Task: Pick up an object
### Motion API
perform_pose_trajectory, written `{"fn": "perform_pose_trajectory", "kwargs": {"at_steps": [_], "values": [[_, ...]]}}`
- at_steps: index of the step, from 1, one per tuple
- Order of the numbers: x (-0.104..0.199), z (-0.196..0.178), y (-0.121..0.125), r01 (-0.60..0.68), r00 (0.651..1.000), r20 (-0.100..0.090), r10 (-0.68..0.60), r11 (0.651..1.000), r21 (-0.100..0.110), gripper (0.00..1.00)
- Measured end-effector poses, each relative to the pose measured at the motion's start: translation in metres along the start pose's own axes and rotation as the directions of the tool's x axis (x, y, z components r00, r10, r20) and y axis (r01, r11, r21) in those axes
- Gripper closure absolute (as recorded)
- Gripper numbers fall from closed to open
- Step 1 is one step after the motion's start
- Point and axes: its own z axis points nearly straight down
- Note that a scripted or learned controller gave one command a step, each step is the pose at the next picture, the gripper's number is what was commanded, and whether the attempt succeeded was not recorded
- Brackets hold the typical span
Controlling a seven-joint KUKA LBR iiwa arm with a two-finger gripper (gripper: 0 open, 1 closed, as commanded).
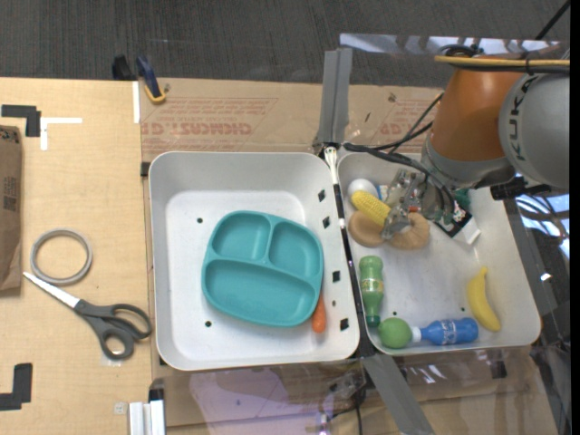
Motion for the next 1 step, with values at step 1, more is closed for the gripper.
{"fn": "perform_pose_trajectory", "kwargs": {"at_steps": [1], "values": [[0.0166, -0.1917, 0.0420, -0.071, 0.997, -0.006, 0.071, 0.997, 0.000, 1.00]]}}
